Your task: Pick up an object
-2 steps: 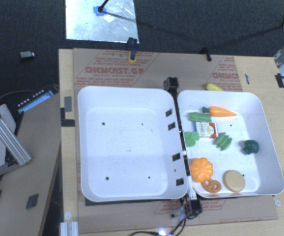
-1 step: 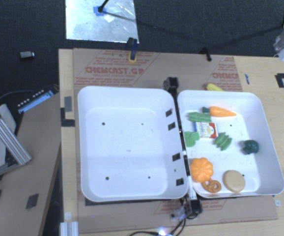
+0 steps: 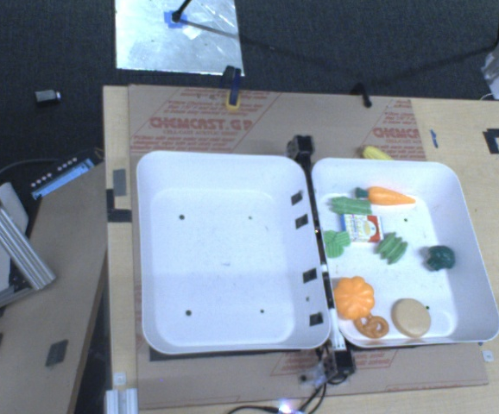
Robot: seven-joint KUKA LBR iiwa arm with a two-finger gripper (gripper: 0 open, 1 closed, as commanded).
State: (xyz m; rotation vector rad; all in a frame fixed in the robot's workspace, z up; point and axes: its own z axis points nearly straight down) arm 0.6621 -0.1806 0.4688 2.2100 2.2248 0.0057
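Camera view: pumpkin touches pretzel.

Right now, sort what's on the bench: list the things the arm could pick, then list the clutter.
For the job, all in the right bin:
carrot
pumpkin
pretzel
tan round piece
dark green broccoli
small carton
three green vegetables

Lying about:
left bin
yellow piece outside the bins
foil sheet
yellow clamp
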